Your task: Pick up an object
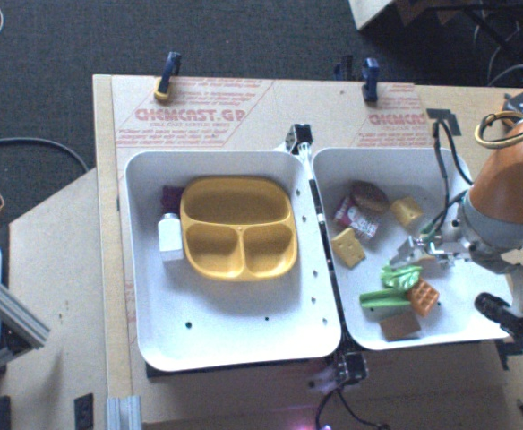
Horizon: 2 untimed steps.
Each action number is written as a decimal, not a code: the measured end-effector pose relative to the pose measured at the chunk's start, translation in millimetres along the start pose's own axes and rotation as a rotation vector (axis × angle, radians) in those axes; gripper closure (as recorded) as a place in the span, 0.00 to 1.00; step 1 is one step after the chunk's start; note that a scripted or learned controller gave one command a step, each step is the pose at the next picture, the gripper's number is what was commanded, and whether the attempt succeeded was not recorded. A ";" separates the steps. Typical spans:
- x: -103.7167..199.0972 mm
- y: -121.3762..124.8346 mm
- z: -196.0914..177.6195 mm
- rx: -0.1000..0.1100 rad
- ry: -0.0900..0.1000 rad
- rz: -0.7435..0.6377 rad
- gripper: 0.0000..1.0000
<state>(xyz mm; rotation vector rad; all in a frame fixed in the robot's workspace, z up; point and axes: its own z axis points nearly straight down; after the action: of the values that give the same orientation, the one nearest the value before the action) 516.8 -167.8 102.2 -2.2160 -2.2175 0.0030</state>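
Note:
The right bin (466, 328) holds several small toys: a dark brown round piece (370, 194), a red and white packet (355, 219), a yellow cube (407, 211), a yellow wedge (347, 247), a green leafy piece (398, 279) over a green stalk (380, 300), an orange waffle-like block (424, 297) and a brown square (399, 328). My gripper (415, 250) hangs low in this bin, just above and right of the green leafy piece, between it and the yellow cube. Nothing shows as held. The orange-banded wrist (505, 186) covers the bin's right side.
The left bin (143, 276) carries a yellow divided plate (239, 227), a white bottle (170, 238) and a dark purple item (172, 195) by the plate's left edge. Two clamps (167, 77) (370, 80) grip the board's far edge. A black cable (444, 164) hangs over the right bin.

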 end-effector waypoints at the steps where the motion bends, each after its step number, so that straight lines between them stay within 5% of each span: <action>1: 0.6 1.3 16.6 -0.006 -0.001 0.001 0.00; 2: 0.0 4.4 2.3 -0.018 -0.004 0.002 1.00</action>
<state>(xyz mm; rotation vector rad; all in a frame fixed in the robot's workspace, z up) 521.2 -167.8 99.8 -2.2294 -2.2267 -0.0123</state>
